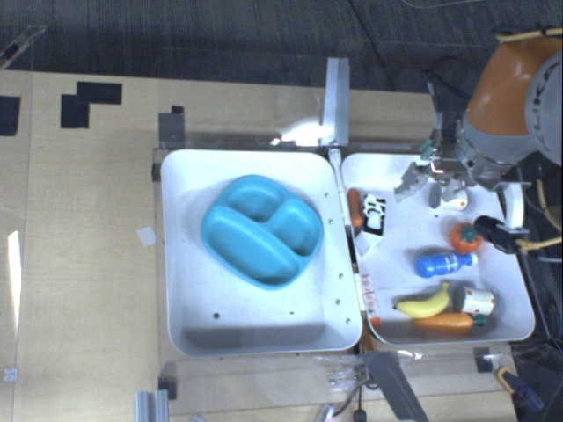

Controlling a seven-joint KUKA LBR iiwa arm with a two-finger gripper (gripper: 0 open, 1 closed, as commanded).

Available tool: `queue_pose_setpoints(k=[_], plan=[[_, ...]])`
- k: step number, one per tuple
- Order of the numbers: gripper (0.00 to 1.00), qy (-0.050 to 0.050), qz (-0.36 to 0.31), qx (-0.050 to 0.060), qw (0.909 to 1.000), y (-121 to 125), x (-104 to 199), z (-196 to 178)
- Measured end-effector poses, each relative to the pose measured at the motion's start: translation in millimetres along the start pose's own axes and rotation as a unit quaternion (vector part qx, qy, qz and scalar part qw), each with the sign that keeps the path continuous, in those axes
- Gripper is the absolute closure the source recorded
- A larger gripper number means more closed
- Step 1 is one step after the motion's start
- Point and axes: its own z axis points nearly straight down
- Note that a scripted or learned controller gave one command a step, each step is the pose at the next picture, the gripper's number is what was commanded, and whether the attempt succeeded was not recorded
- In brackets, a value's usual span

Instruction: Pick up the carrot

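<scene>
Camera view, right bin (400, 236) as landmark. The carrot (444, 323) lay flat along that bin's near wall, towards its near right corner, orange with a green end pointing right. A banana (424, 304) lay just behind it, touching or nearly so; a small white cup (476, 301) sat on its side by the carrot's right end. Further back in the bin: a blue bottle (444, 264), a tomato (464, 238), and against the left wall a sausage (354, 207) beside a black-and-white card (375, 214).

The tool (434, 180) hung over the bin's far right part, well apart from the carrot, with the bottle and tomato between them. Whether it was released or clenched could not be told at this size; nothing showed in it.

The left bin (189, 323) held a blue divided dish (261, 229).

Progress, as judged: none of the pick was done. Carrot untouched in the bin. Left to do: travel towards the near wall, descend over the carrot, close, lift. The banana's closeness looked the likely trouble for a clean grasp.
</scene>
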Motion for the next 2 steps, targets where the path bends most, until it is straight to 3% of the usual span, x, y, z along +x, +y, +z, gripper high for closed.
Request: queue_pose_setpoints(k=[1,2], plan=[[0.00,0.001,-0.090,-0.001,0.9959,-37.5,-33.3,98.6],[1.00,0.001,-0.091,-0.002,0.9958,-35.5,-32.4,90.6]])
